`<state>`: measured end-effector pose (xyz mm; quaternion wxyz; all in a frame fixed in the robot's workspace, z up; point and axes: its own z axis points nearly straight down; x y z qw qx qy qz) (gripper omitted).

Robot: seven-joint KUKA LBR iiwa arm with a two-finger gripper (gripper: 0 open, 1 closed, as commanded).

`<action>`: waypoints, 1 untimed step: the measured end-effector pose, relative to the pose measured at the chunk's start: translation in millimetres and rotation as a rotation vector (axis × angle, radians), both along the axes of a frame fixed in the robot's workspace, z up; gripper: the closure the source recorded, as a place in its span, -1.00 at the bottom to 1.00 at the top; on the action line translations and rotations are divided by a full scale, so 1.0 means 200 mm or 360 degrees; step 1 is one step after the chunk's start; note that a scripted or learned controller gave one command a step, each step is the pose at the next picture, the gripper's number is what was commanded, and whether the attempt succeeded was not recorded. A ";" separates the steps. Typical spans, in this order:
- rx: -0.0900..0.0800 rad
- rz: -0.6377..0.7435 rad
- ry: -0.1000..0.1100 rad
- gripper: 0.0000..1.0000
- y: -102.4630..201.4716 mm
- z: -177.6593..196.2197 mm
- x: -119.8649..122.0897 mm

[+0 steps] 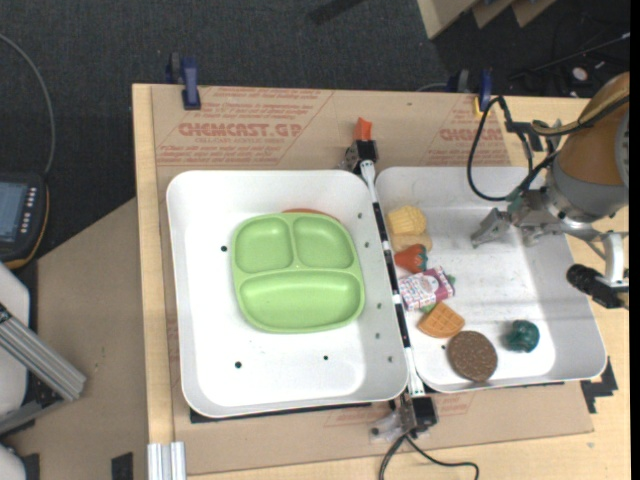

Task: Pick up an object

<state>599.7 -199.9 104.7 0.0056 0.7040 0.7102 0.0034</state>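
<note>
Our claw [500,226] hangs open and empty over the right bin's [560,368] far part. The toys lie to its left and nearer us, the yellow block [405,219] closest.

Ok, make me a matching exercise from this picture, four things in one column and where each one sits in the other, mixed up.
Things:
1. green divided plate
2. brown round cookie
3. teal ball
4. pincer

Places:
A. near front edge of the right bin, beside the waffle piece
B. over the far part of the right bin
C. middle of the left bin
D. right bin, to the right of the cookie

Pairs: 1-C, 2-A, 3-D, 4-B
</note>
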 end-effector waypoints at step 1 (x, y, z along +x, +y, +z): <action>0.0001 -0.0001 -0.0003 -1.00 0.27 0.58 0.16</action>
